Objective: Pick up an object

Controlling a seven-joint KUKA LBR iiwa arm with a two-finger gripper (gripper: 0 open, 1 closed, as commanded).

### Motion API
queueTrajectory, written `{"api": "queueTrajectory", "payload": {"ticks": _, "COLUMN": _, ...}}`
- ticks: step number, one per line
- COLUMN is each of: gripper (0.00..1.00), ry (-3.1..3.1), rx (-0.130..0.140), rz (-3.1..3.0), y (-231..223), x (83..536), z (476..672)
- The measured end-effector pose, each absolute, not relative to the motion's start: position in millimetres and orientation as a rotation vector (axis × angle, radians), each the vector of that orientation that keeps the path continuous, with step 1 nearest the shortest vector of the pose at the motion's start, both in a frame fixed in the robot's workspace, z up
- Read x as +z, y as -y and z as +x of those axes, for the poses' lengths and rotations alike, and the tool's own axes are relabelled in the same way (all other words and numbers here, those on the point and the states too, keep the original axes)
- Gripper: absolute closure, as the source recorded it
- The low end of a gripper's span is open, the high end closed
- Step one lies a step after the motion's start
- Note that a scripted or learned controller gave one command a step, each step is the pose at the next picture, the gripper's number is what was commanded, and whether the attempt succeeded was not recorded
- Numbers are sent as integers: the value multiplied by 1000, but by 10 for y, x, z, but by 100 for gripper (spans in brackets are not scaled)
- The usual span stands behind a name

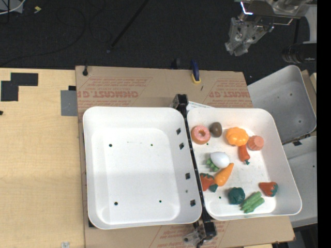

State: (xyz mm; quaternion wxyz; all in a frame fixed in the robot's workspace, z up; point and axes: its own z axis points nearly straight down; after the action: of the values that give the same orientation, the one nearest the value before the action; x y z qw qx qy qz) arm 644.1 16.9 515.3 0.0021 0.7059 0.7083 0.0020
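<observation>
Whether the jaws of the gripper are parted or closed, I cannot tell; it is hanging high above the bench, at the top right, well apart from both bins. Going from left to right, the left bin is showing a smooth, white, shallow plastic floor. The right bin is holding small glossy toy foods: a pink ring doughnut, a brown rounded piece, a white egg, a tapered orange carrot, a yellow-orange pepper, a dark green lump, a ribbed green vegetable and a red strawberry.
</observation>
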Motion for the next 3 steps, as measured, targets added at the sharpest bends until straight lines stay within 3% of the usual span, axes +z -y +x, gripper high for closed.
{"api": "queueTrajectory", "payload": {"ticks": 1, "gripper": 100, "ry": -2226, "rx": -2, "rz": 2218, "y": -197, "x": 5388, "z": 6439}}
{"api": "queueTrajectory", "payload": {"ticks": 2, "gripper": 100, "ry": -2228, "rx": -18, "rz": 2228, "y": -148, "x": 4321, "z": 6431}}
{"api": "queueTrajectory", "payload": {"ticks": 3, "gripper": 100, "ry": -2223, "rx": 5, "rz": 2214, "y": -152, "x": 5169, "z": 6439}}
